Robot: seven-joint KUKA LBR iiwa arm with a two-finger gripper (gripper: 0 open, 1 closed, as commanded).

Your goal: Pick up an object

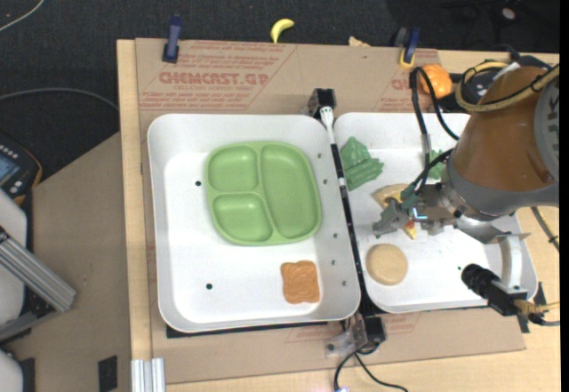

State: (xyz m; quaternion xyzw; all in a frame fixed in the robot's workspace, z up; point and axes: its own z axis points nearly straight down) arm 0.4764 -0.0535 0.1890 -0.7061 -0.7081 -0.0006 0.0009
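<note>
- tan round cookie lies just below my gripper, toward the right bin's near wall.
- i can't tell its grip state.
- i'd drop slightly nearer.

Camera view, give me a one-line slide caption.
KUKA arm's gripper low in the right bin between a green toy and a tan disc.

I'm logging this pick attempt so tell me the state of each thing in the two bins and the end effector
Green divided plate: flat in the left bin, right way up.
Orange waffle-like piece: lying flat in the left bin, apart from the plate.
Green crumpled item: resting in the right bin.
Round tan piece: lying flat in the right bin, not gripped.
End effector: low over the right bin, just above the tan piece.
</note>
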